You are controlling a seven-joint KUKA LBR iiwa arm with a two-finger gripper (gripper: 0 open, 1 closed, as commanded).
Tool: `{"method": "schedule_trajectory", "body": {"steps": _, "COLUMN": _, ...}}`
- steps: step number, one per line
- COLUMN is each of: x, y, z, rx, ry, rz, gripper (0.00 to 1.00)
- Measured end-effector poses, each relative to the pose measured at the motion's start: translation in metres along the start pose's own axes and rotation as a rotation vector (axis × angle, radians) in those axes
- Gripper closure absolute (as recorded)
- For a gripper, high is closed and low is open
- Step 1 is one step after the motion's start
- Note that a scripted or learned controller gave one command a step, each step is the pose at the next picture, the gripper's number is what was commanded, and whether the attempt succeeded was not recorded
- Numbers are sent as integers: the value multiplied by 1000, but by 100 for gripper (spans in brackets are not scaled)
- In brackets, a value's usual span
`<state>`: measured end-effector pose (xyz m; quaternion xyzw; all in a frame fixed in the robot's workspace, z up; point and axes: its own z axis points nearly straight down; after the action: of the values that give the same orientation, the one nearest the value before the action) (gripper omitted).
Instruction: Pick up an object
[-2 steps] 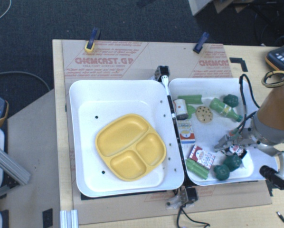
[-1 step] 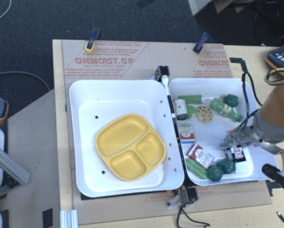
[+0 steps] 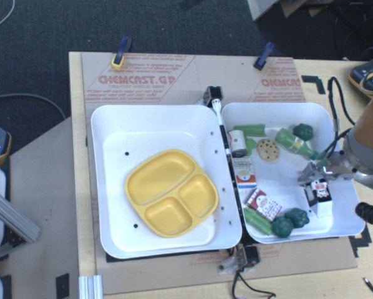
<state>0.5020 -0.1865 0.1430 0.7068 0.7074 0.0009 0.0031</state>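
While the grey arm with its two-finger gripper (image 3: 316, 195) reaches in over the right edge of the right-hand shallow white plastic bin (image 3: 280, 109), every loose item sits in that bin, so any candidate for picking is there. The gripper hangs low near the bin's right wall, its dark tips over bare white floor; nothing can be seen between them, and whether they stand wide or narrow cannot be told from this slant.

Along the bin's left edge lie a small white-and-red cylindrical can (image 3: 237, 143) and a white-and-red carton (image 3: 244, 173). Toward the far edge are a green rod-shaped toy vegetable (image 3: 249, 130), a round tan cookie with dark chips (image 3: 269, 149) and a green bottle-shaped toy (image 3: 295, 142). By the near edge sit a red-and-white patterned packet (image 3: 264, 204) and a dark green broccoli toy (image 3: 290, 220).

The left white bin (image 3: 102, 167) carries a yellow three-compartment plastic tray (image 3: 171, 192) at its middle, likely a drop place. Judging by its position, the gripper is not over any object, so this try looks likely to close on nothing.
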Motion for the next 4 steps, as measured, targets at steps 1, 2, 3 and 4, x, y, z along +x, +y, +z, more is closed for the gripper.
{"method": "schedule_trajectory", "body": {"steps": 1, "x": -5, "y": 3, "z": -43, "rx": 1, "ry": 0, "rz": 0, "gripper": 100}}
{"method": "schedule_trajectory", "body": {"steps": 2, "x": -5, "y": 4, "z": -84, "rx": -1, "ry": 0, "rz": 0, "gripper": 100}}
{"method": "schedule_trajectory", "body": {"steps": 3, "x": 47, "y": -9, "z": -83, "rx": 8, "ry": 6, "rz": -4, "gripper": 100}}
{"method": "schedule_trajectory", "body": {"steps": 4, "x": 106, "y": 0, "z": -85, "rx": 7, "ry": 7, "rz": -7, "gripper": 100}}
